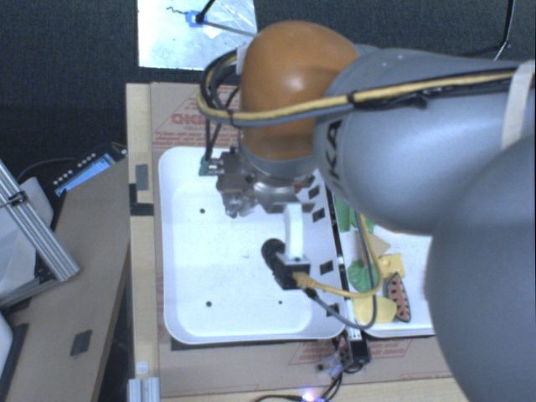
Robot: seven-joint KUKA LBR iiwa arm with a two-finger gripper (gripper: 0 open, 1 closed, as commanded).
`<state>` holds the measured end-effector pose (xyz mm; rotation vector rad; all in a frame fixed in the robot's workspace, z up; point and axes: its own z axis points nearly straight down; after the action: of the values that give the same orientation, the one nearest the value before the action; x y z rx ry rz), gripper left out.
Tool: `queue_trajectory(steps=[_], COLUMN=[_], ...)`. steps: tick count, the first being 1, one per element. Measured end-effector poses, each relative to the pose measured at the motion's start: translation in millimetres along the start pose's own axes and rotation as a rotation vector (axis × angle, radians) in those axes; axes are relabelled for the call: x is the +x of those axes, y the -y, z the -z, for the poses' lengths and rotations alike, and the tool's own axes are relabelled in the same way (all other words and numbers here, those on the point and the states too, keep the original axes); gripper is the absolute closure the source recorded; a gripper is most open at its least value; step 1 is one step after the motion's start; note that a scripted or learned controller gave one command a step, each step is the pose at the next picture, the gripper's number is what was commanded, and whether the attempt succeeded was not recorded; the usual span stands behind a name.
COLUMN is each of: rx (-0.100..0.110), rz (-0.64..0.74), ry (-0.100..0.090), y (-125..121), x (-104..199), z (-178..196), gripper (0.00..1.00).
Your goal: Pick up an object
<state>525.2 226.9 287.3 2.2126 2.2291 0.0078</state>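
Tabletop, near edge: brown cardboard-coloured tabletop sheet with red print (251,357), showing under and around both bins.
Right bin, near end: shallow white plastic bin on the right (414,245), largely covered by the grey arm. Inside it, a small brown-red speckled oval object (399,300), pale yellow flat pieces (383,311) touching its left side, and a green rounded object (360,275) just beyond.
Left bin: shallow white plastic bin on the left (188,312), with a wide bare floor and a few tiny dark dots.
End effector: grey metal end effector (237,198), low over the far part of the left bin, under the glossy orange band (293,74). Impossible to tell from this angle whether open or closed; nothing seen in its hold.
Task's thing: every candidate lying in the right bin, well apart from the end effector and across the rims between the bins.
Progress: nothing lifted as far as visible, so probably at the reaching stage. Left to do: get over an object, close on it, raise it.
Risk: closing here, over bare bin floor, would likely catch nothing.
Far side: crinkled silver foil-like sheet (197,19) beyond the tabletop.
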Motion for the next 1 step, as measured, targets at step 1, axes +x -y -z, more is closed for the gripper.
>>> queue_trajectory(steps=[1], rx=[0.0], rz=[-0.001], ry=[-0.001], y=[39.5], x=[1.8], z=[56.5], gripper=[1.0])
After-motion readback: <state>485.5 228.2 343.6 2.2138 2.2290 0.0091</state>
